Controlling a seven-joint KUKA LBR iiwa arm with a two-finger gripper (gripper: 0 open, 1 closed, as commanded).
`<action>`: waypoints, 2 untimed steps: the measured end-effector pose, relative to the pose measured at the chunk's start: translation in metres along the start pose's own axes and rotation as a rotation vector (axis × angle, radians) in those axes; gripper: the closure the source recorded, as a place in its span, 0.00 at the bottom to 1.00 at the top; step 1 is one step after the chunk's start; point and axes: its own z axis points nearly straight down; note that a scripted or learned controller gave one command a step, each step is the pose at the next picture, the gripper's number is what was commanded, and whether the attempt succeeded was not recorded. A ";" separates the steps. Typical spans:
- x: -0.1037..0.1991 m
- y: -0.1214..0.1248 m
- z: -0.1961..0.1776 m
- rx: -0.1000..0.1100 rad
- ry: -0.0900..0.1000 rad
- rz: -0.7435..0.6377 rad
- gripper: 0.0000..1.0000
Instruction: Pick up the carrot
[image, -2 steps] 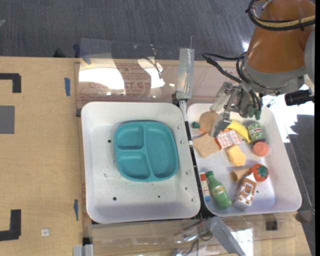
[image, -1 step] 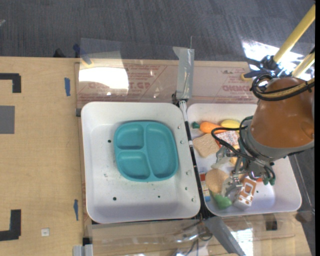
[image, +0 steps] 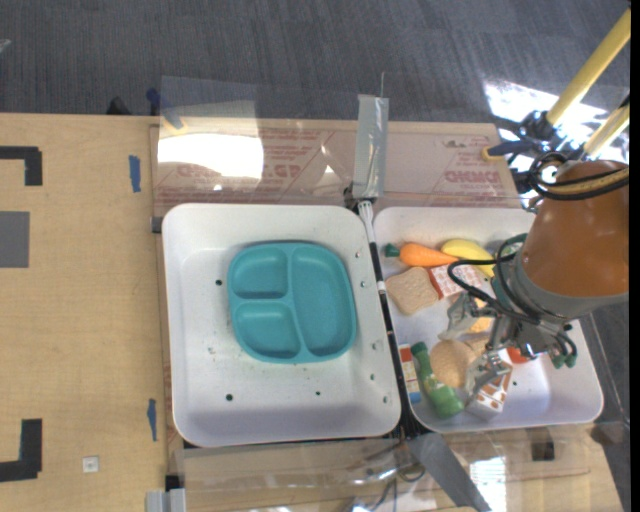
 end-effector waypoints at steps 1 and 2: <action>-0.013 -0.032 0.085 0.009 -0.020 0.143 1.00; -0.008 -0.053 0.093 0.003 -0.019 0.169 1.00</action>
